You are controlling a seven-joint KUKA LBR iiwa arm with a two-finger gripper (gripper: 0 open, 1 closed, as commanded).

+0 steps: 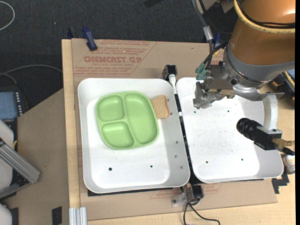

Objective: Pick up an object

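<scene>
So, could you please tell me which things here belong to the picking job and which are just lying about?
Job: gripper, green divided plate, tan biscuit, left bin, right bin.
Lying about: blue clamp, printed cardboard sheet, black clip.

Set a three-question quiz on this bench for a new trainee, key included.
1. True or false: the green divided plate lies in the bin that the pincer hangs over.
2. Multiple choice: the tan cracker lies by the plate's A) lower left edge, B) upper right edge, C) middle.
3. Fill in: the pincer hangs over the ___ bin.

Key: 1 false, it lies in the left bin; 2 B; 3 right bin.
</scene>
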